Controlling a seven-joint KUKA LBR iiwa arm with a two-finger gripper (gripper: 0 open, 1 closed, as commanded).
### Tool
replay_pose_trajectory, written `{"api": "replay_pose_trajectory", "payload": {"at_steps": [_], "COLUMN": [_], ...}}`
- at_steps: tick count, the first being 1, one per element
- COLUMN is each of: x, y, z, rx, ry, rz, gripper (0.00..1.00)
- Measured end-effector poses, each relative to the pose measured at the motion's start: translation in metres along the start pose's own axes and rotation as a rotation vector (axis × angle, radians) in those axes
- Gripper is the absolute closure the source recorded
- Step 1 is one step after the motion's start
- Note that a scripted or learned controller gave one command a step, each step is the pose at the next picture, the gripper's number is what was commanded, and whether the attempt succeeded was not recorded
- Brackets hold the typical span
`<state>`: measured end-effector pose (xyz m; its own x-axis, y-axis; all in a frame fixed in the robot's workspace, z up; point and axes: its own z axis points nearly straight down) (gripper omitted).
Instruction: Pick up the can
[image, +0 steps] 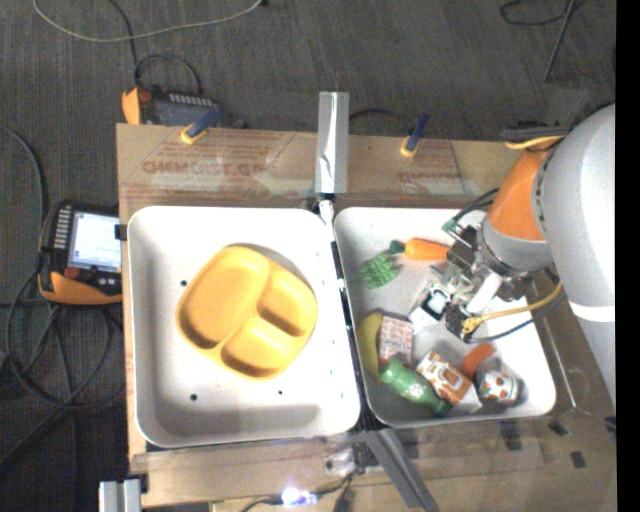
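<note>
can (497, 387) sits in the right bin (545, 405) near its front right corner, small squat cylinder, silvery metal top with a printed label showing red, white and dark patches, looks like a face-ish print but too small to read. it seems to stand roughly upright or slightly tipped, round end facing the camera, so long axis points up toward the lens; cannot tell exact tilt. just beside it on the left is an orange and white carton (443, 376), and a green bottle (410, 387) lying on its side, long axis running diagonal. a red-brown box (396, 337) over a yellow banana (369, 335), a carrot (428, 249) and a green leafy toy (380, 270) sit further back. gripper (452, 300) hovers mid-bin, apart from the can, cannot tell jaw opening. left bin (150, 300) holds a glossy yellow divided plate (248, 309), smooth plastic, three compartments.
</note>
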<state>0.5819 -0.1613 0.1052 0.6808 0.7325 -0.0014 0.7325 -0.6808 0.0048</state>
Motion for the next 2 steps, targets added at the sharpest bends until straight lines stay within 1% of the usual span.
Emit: {"api": "replay_pose_trajectory", "payload": {"at_steps": [1, 2], "x": [0.000, -0.024], "y": [0.000, -0.064], "z": [0.000, 0.011], "rx": [0.000, -0.013], "ry": [-0.001, 0.015], "rz": [0.000, 0.429], "gripper": [0.00, 0.00]}}
